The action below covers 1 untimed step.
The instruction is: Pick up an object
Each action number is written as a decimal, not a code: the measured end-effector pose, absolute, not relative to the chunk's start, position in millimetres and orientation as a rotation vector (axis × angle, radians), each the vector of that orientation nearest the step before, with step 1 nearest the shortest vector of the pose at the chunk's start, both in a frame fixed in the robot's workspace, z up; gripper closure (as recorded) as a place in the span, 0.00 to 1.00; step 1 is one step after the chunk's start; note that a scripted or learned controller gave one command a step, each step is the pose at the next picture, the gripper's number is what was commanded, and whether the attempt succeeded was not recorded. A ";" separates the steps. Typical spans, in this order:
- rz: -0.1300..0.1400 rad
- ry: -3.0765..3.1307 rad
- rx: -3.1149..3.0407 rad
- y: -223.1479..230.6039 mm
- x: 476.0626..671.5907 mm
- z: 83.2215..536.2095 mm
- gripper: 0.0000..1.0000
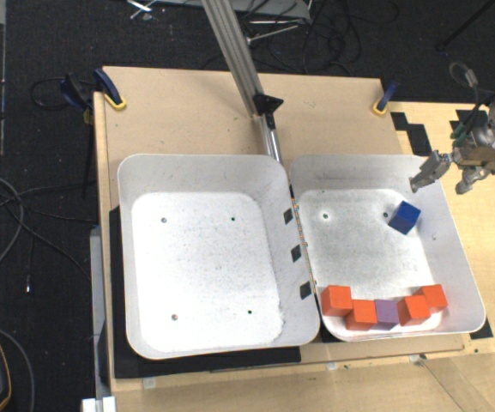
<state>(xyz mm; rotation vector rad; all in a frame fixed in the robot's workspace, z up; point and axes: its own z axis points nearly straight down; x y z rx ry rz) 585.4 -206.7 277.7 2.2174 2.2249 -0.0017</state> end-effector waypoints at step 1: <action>0.001 2.220 2.223 -224.1 543.8 93.9 0.00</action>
